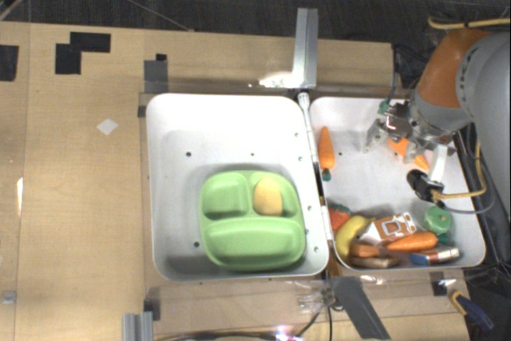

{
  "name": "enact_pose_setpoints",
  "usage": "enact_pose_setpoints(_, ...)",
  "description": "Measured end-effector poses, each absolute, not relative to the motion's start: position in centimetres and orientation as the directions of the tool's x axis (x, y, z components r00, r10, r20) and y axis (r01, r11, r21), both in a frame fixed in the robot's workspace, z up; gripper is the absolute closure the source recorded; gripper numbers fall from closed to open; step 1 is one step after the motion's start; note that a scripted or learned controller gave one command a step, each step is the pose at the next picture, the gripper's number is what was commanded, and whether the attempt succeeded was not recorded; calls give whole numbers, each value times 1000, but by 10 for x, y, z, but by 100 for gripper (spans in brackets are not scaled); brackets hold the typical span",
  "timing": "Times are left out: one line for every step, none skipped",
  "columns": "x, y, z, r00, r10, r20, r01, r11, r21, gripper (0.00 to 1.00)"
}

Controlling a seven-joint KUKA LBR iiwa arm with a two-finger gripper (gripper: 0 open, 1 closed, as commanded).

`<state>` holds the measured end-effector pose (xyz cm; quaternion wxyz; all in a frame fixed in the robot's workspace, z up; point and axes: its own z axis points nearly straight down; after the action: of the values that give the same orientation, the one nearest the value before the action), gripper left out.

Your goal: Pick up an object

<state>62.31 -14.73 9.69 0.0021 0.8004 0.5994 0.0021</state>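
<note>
My gripper [403, 149] hangs over the back right part of the right bin [359, 116], its fingers spread apart and open. A small orange object [398, 145] shows between and under them, and I cannot tell whether they touch it. An orange carrot-like toy [326, 149] lies against the bin's left wall. At the front of this bin sits a pile: a yellow banana [349, 231], a red piece [339, 216], a small printed box [394, 226], an orange carrot [412, 241] and a green round lid [437, 220].
The left bin [184, 132] holds a green divided plate [239, 239] with a yellow egg-shaped object [269, 196] in one compartment. A metal post [306, 52] stands behind the divider between the bins. A black cable [421, 183] loops beside the gripper.
</note>
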Motion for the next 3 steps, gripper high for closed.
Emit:
enact_pose_setpoints(628, -155, 90, 179, 984, 8, 984, -179, -6, 0)
enact_pose_setpoints(672, -177, 88, 194, 981, 12, 981, -194, 3, 0)
enact_pose_setpoints(648, -183, 88, 181, 983, 17, 983, -181, 3, 0)
